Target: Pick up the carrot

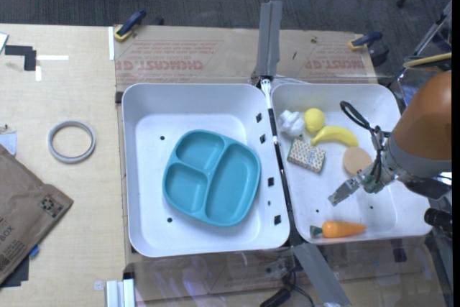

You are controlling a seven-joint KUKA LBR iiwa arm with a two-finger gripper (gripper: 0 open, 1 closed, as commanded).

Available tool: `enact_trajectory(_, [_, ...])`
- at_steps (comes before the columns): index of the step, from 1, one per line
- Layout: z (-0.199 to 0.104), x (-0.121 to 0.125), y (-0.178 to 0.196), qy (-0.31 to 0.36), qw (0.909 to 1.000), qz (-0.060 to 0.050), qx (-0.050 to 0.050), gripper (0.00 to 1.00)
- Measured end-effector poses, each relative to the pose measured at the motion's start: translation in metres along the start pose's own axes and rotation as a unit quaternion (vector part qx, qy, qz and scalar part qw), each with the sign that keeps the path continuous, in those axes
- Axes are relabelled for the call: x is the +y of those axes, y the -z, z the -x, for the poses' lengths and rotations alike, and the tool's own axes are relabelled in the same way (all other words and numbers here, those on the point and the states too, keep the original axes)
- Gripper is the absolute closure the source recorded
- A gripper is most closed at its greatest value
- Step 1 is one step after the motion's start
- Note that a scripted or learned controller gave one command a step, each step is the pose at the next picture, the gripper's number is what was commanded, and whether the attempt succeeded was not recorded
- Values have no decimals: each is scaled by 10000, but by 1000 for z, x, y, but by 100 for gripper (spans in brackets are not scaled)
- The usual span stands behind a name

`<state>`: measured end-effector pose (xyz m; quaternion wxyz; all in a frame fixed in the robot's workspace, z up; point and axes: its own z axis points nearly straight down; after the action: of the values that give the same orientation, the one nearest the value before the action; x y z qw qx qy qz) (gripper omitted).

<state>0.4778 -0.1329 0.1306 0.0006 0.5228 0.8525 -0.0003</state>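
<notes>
The carrot (339, 229) lies on its side near the front wall of the right bin (392, 230), green top pointing left toward the divider, with bare floor around it. The gripper (346, 190) hangs just above and behind it, reaching in from the right, one thin finger slanting down-left; nothing is between the fingers, and I cannot tell whether they are spread or pressed together. Behind the gripper sit a tan disc (355, 160), a banana (335, 135), a lemon (314, 118), a speckled block (307, 154) and a small white thing (291, 122); the left bin (144, 154) holds a blue plate (213, 177). My worry is the wall: the carrot sits so near it that a finger coming down on the near side may strike the rim or land on the carrot itself. It is round and tapered, so a pinch off-centre could roll it or squirt it out sideways. A descent straight from here looks to land short.
</notes>
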Motion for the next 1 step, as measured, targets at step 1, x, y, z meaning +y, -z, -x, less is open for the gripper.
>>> enact_trajectory(1, [-5, 2, -39, 906, 9959, -6, 10, 0])
